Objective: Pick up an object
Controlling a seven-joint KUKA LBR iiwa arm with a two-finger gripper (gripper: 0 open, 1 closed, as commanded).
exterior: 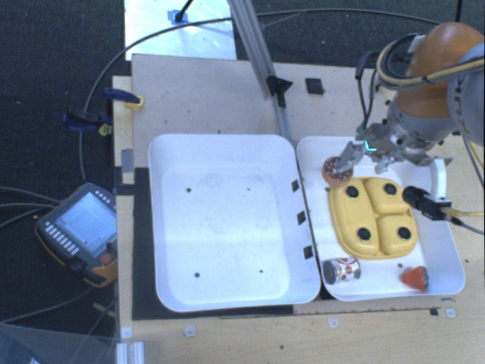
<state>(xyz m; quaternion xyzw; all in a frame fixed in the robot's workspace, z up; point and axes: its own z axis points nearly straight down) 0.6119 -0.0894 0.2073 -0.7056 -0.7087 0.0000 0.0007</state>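
Honestly, can't tell how the gripper [350, 158] is set over that small round brown thing [336, 171], so I'd centre it properly before lifting, clear of the yellow tray [375, 218]

Small round brown object [336, 171], perhaps a doughnut, beside yellow tray [373, 217].

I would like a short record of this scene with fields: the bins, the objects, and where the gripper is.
left bin: white, shallow
right bin: white, holds four objects
yellow block: centre of right bin, four dark holes
round brown object: far left corner of right bin
small can: lying near left corner
red object: near right corner
gripper: at the round brown object
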